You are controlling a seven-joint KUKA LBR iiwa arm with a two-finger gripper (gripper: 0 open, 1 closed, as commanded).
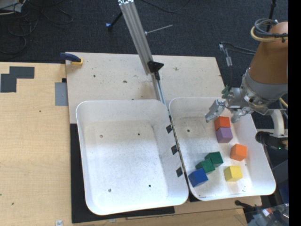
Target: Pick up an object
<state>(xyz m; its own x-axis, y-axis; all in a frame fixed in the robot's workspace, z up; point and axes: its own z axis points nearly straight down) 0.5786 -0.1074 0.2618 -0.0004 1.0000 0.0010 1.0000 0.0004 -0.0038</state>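
Nothing is seen lifted yet. Gripper [225,111] is held over the right bin [268,182], jaws apart, nothing between them. Red cube [222,123] lies just below them, purple cube [224,134] touching it; the grasp is left.

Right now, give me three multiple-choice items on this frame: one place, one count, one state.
1. Which bin holds the blocks?
A. left bin in view
B. right bin in view
C. both

2. How many orange blocks are there?
A. one
B. two
C. three

3. How does the purple block sit against the orange block near the gripper?
A. touching it
B. far apart
C. in another bin

Key: 1 B, every block lies in the right bin. 2 B, one orange block by the gripper, another orange block further down. 3 A, the purple block touches it from below.
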